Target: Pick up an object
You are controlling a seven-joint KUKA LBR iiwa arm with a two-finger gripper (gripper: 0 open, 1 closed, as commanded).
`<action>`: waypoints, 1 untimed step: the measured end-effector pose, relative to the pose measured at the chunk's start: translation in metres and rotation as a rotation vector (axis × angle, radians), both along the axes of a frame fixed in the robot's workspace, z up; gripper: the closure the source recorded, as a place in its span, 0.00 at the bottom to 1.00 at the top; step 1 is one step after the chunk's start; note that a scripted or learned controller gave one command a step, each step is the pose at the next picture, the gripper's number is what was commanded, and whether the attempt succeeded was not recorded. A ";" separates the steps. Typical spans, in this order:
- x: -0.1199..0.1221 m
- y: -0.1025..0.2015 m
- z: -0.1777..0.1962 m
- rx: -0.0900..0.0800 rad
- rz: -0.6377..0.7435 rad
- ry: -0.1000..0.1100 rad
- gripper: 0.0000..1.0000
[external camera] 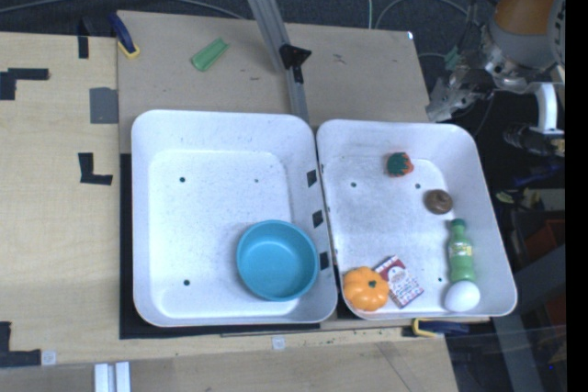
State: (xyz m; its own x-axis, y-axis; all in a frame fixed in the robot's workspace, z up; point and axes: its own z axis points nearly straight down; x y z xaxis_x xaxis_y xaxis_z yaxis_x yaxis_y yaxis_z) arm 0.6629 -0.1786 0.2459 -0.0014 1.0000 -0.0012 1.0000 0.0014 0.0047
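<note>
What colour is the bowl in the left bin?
The bowl is light blue, seen plainly in the camera view, near the front right corner of the left bin.

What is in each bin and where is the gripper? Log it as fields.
left bin: blue bowl, near front right corner
right bin: pumpkin, card, egg, green bottle, brown disc, green-orange toy
bench: green block behind left bin
gripper: outside right bin, beyond its back right corner
held: nothing seen
</note>
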 end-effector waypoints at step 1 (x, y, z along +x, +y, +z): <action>-0.025 0.042 -0.010 0.002 0.003 0.007 1.00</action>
State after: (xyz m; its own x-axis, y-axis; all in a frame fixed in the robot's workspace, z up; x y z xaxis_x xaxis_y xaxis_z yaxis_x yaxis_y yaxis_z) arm 0.6380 -0.1361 0.2363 -0.0039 1.0000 0.0010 1.0000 0.0039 -0.0022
